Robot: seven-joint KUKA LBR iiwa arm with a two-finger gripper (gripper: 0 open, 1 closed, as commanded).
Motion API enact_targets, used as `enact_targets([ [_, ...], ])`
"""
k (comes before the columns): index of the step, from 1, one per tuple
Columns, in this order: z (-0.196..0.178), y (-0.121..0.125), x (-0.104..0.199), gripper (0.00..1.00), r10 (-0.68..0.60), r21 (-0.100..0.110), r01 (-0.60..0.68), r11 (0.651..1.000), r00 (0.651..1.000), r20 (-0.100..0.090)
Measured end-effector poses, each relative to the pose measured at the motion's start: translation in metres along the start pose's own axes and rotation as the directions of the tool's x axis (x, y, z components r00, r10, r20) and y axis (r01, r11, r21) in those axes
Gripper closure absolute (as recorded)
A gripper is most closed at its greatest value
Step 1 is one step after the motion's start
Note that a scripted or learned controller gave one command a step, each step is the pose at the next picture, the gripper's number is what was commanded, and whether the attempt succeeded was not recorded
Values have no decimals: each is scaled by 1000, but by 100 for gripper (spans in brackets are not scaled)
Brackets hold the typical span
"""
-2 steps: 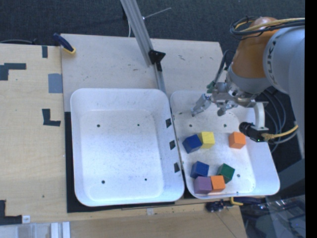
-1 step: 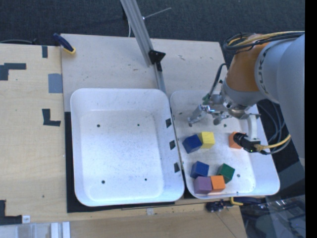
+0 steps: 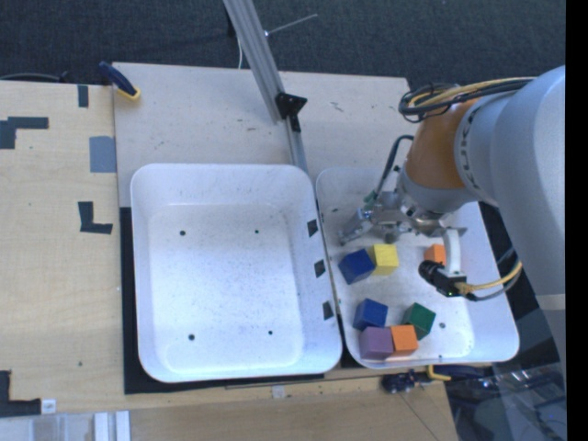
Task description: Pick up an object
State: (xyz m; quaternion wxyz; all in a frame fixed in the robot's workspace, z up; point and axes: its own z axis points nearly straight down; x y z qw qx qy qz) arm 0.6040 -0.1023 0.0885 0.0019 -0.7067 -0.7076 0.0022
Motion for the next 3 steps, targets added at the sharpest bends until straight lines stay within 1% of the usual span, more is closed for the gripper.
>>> enact_targets([
  [1,-13,1,1,100,-1,-2,1,1000,1000,-1],
  [2,-62,7,-7,100,1,-9,-1,1000,1000,0],
  [3,-111,7,-16,100,0,-10,0,1000,1000,1],
])
